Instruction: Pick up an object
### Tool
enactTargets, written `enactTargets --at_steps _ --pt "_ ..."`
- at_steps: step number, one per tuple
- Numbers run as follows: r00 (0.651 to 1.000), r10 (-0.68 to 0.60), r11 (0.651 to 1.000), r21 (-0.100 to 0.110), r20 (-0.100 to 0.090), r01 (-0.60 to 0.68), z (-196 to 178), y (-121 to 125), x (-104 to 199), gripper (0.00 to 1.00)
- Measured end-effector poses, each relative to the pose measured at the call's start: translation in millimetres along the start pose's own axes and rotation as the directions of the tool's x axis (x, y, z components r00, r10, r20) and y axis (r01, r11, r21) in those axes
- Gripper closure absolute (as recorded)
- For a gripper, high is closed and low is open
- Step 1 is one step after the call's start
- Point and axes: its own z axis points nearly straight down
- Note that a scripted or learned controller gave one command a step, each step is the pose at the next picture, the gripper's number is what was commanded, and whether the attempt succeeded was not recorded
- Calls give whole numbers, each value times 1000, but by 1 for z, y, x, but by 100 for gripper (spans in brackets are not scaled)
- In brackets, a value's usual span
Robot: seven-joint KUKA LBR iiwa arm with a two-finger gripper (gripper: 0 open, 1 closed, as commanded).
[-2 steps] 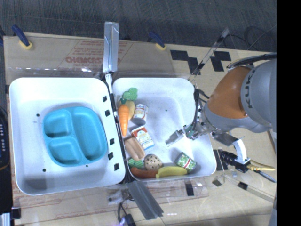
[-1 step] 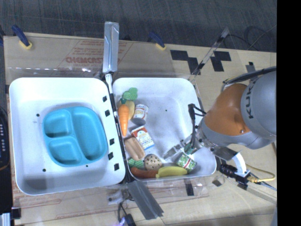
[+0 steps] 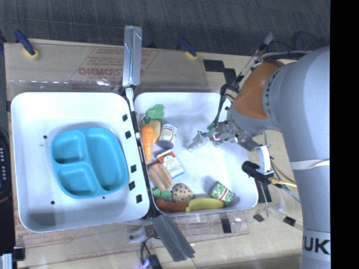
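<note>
Objects for picking: a cluster of toy foods along the left and lower sides of the right-hand shallow white bin (image 3: 235,167), right of frame centre
Lower edge, nearest the camera: yellow plastic banana (image 3: 205,204), touching a red chilli-shaped piece (image 3: 168,206); green-labelled small can (image 3: 222,193) lying tilted just beside the banana; speckled brown cookie (image 3: 182,193); tan hot-dog bun (image 3: 160,176)
Mid bin: red-and-white carton (image 3: 171,164); small pale cup (image 3: 167,134)
Upper left of that bin: orange plastic carrot (image 3: 147,140) against the dividing wall; green leafy vegetable (image 3: 155,112) above it
Two-finger metal gripper (image 3: 196,141): over bare bin floor at centre right, fingers slightly spread, nothing between them, apart from all items
Left-hand white bin (image 3: 33,150): blue three-compartment plastic tray (image 3: 88,161)
Grey arm with orange band (image 3: 255,91): right of frame
</note>
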Motion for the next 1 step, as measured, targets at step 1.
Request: enactTargets --at_steps 1 --pt "991 -131 991 0 0 131 -1 -79 7 0"
